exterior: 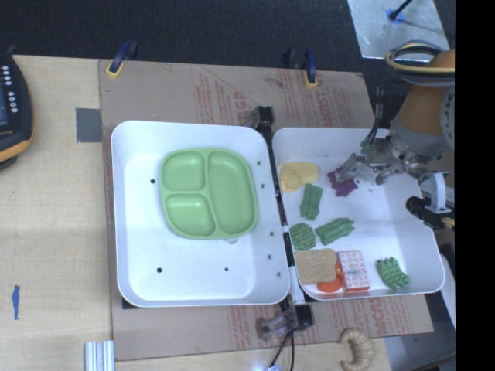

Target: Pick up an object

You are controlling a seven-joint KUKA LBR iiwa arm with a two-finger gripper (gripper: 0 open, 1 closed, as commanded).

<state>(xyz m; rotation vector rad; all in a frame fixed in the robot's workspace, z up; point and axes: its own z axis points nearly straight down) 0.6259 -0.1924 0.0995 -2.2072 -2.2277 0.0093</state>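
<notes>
Right bin (418,238) — toy foods, purple piece (341,182) at tool (362,168), grip unclear; left bin (135,207) — green plate (209,192).

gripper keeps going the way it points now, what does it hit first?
Most likely the purple piece: the gripper reaches leftward and down in the right bin, and that piece sits right at its tip. Whether they already touch is unclear from this slanted view. Beyond it lies the yellow piece.

Small purple object (341,182), right bin, upper middle
</notes>
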